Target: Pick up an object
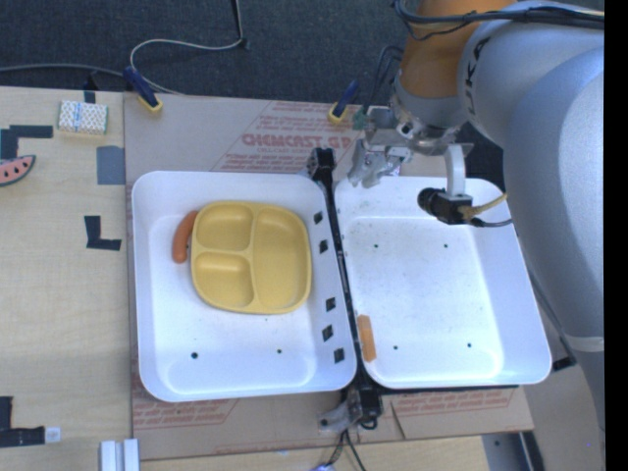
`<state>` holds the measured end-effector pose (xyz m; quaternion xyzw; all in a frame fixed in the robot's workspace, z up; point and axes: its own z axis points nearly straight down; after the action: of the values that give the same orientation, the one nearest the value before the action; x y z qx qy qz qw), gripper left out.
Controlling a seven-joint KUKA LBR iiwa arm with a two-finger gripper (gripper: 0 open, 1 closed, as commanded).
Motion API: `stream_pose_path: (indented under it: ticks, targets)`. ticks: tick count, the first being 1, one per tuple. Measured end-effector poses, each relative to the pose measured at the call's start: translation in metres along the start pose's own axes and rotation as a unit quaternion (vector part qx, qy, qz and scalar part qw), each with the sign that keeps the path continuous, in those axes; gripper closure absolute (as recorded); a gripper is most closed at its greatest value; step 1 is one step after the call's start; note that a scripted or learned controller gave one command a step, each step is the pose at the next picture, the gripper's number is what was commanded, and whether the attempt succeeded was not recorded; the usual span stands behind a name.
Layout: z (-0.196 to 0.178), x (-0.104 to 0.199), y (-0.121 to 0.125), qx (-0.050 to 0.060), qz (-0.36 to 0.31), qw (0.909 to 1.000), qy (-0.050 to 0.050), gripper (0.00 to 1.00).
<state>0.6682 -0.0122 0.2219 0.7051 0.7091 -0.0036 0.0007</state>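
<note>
The gripper (378, 165) hangs over the far left corner of the right bin (446, 361); its fingers blur together, so whether they are open or closed cannot be told. A small orange piece (366, 338), perhaps a carrot, lies against that bin's left wall. In the left bin (162, 361), a yellow divided plate (250, 256) partly hides an orange sausage-like piece (182, 237).

Right bin (442, 292) floor open; carrot (366, 338) at left wall.
</note>
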Motion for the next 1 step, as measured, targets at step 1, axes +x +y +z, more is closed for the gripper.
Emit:
stream_pose_path:
  ticks: [1]
  targets:
    - [0.0001, -0.0003, -0.0001, 0.0, 0.0, 1.0, 0.0, 0.0]
